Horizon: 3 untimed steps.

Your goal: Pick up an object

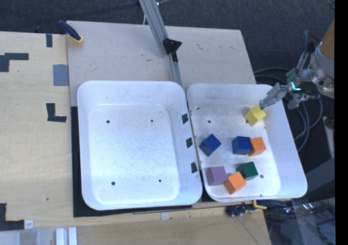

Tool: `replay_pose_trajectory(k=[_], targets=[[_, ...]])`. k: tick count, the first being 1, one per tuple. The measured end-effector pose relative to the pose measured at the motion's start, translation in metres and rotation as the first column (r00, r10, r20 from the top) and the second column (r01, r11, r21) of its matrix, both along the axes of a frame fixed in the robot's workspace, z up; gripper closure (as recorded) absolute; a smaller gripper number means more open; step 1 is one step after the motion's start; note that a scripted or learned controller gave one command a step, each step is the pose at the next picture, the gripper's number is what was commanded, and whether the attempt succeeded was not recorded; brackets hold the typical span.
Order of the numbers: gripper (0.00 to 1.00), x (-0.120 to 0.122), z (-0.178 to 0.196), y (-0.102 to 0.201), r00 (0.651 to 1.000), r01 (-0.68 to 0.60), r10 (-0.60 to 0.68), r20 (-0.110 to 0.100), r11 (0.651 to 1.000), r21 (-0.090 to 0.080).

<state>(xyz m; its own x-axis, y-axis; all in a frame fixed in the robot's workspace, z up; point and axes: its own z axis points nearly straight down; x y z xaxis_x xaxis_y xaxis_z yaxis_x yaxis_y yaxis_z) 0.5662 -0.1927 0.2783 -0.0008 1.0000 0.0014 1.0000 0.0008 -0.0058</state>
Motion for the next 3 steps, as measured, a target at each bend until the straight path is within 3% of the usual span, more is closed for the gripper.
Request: replay_pose_trajectory(k=[1,3], targets=[[0.00,0.001,0.003,0.000,1.000,-0.002,0.002,0.005,1.000,-0.001],[0.00,0.003,-0.093,0.003,1.000,-0.001,0.001,0.000,1.000,-0.001]])
